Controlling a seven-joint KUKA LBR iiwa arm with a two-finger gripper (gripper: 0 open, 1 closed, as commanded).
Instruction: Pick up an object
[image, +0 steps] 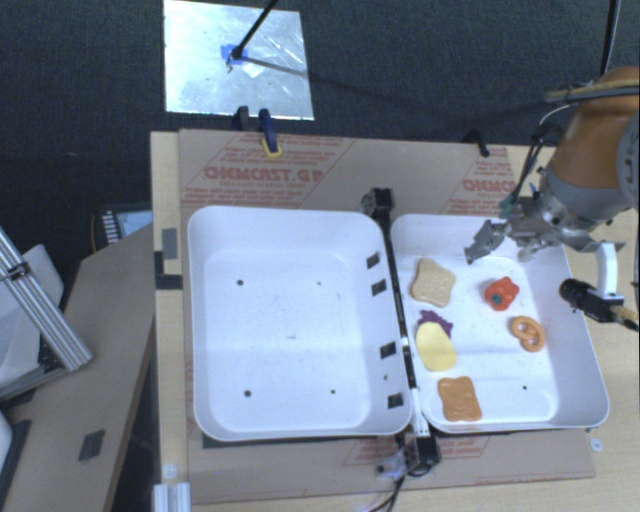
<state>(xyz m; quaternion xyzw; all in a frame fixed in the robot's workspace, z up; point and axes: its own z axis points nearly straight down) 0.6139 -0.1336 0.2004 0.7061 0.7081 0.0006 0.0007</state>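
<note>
My claw (487, 243) hangs spread and empty above the toast slice (433, 283); nothing is picked up yet.

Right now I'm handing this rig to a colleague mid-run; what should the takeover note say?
Hand: above the back of the right bin, near its far wall; nothing is visible between its fingers, and whether they are open or shut cannot be told.
Things, all lying in the right bin: tan bread slice, red-orange piece, pretzel, yellow piece with a purple piece at its far edge, toast slice.
Left bin: next to it, on the side away from the arm.
Done: no pick visible.
Left: choose one thing, likely the bread slice or red-orange piece nearest the hand, grasp and lift it.
</note>
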